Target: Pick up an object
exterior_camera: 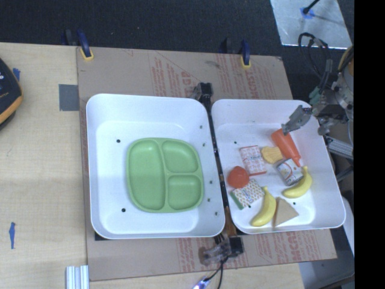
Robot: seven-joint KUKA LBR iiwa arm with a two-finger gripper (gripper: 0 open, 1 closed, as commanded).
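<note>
Two bananas point(264, 210), one carrot point(286, 146).

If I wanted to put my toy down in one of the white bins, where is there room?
The left white bin has bare floor all around the green divided plate, widest along its top edge. In the right white bin, the top-left corner above the small red-and-white packet is free. Its lower half is crowded with two yellow bananas, a red ball and other toys.

Even, fairly bright overhead light washes both white bins point(150, 110) close to glare — the left one carries a soft grey shadow along its 9 o'clock wall — while the dark floor point(168, 8) toward 12 o'clock stays dim and the whole frame looks slightly soft and grainy.
</note>
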